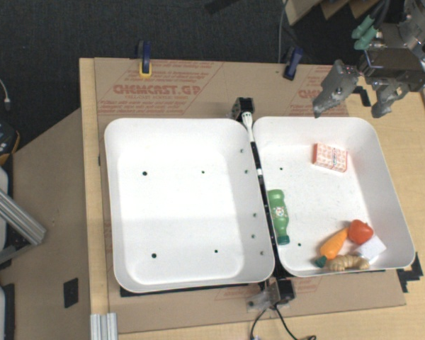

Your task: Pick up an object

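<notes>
1. The candidate objects all lay in the right bin (387,163): a pink patterned packet (330,157) lay alone near the far wall; a green bottle (278,217) lay against the left wall; a carrot (333,245), a red tomato (360,231), a ginger root (347,263) and a white card (372,247) crowded the near right corner.
2. The gripper (353,96) hung above the bin's far rim, jaws apart and holding nothing.
3. Risk: a descent into the corner cluster would likely wedge a finger against a neighbour or the wall.
4. Risk: the bottle, being round and against the wall, could roll clear of closing fingers.
5. Risk: the flat packet offered little height to pinch.
6. The left bin (127,190) held no hazard.
</notes>
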Action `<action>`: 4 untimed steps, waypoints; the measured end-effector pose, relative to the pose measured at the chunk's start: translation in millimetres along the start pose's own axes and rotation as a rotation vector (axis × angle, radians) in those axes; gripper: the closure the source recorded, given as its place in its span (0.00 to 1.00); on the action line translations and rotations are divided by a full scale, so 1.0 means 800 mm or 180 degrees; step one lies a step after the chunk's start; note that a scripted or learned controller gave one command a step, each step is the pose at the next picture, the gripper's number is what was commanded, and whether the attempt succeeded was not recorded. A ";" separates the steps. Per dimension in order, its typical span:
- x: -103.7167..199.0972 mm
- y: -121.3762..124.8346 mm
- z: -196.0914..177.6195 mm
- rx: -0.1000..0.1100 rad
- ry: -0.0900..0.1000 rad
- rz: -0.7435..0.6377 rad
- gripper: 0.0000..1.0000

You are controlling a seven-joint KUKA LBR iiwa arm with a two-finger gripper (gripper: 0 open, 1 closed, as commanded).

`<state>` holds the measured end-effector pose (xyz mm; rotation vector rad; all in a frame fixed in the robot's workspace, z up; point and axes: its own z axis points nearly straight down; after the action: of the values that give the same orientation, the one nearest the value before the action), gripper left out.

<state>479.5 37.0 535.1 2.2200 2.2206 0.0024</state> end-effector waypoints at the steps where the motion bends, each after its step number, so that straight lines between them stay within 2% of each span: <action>1: 0.008 0.000 0.000 0.0000 0.0000 0.0001 0.00; 4: -0.002 0.000 0.000 0.0002 0.0000 0.0006 0.00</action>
<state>479.5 35.1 535.2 2.2223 2.2189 0.0017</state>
